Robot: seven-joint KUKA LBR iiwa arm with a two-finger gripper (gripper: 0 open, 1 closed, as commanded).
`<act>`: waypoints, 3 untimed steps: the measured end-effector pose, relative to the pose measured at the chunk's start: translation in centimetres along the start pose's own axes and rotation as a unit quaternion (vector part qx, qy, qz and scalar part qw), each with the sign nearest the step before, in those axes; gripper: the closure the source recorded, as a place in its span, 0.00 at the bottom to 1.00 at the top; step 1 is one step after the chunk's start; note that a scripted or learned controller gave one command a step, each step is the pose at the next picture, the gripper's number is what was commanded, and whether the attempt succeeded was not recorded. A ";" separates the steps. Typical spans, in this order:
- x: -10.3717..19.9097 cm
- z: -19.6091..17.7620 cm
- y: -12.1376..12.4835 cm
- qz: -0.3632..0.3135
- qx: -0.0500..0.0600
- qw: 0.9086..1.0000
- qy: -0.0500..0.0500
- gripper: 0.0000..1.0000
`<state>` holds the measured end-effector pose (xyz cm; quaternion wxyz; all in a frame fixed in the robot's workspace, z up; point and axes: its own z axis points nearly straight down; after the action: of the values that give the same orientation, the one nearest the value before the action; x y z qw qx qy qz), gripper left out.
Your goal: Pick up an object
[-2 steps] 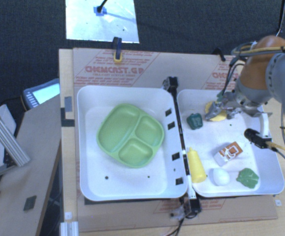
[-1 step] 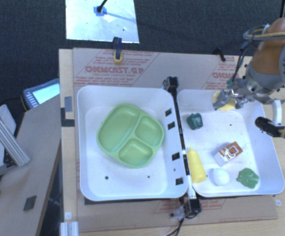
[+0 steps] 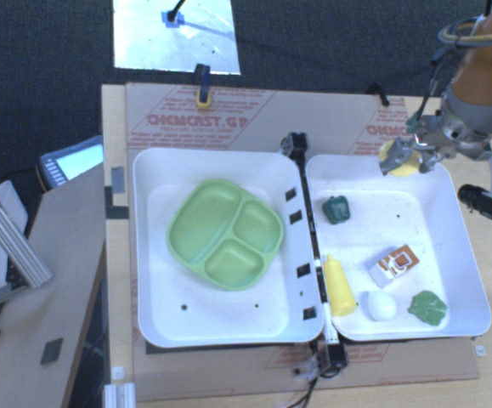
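A yellow object [image 3: 404, 161] is gripped between the fingers of the gripper [image 3: 401, 157], raised over the far rim of the right bin [image 3: 466, 253]. A green pepper [image 3: 336, 210], carton [image 3: 394, 263], yellow bottle [image 3: 340, 286], white egg [image 3: 381, 305] and green leaf [image 3: 428, 307] are seen in that bin. A green divided plate [image 3: 225, 234] is seen in the left bin [image 3: 156, 313].

I see my arm [image 3: 483, 62] coming into the frame at the upper right, its orange band uppermost and the grey wrist section just beneath it. From there the wrist angles down and toward the left of the frame. My gripper [image 3: 403, 155] sits at the end of it, right of centre in the upper part of the picture, with something yellow between its fingers [image 3: 392, 161]. Thin cables loop along the upper side of the arm.
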<state>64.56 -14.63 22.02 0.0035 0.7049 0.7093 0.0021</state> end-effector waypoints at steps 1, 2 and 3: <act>5.3 -1.2 0.0 -0.001 0.002 1.000 0.001 1.00; 10.8 -0.1 -0.1 -0.001 0.003 1.000 0.002 1.00; 15.9 -1.3 0.2 -0.001 0.003 1.000 0.002 1.00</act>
<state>64.65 1.31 23.24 0.0002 0.7042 0.7100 0.0011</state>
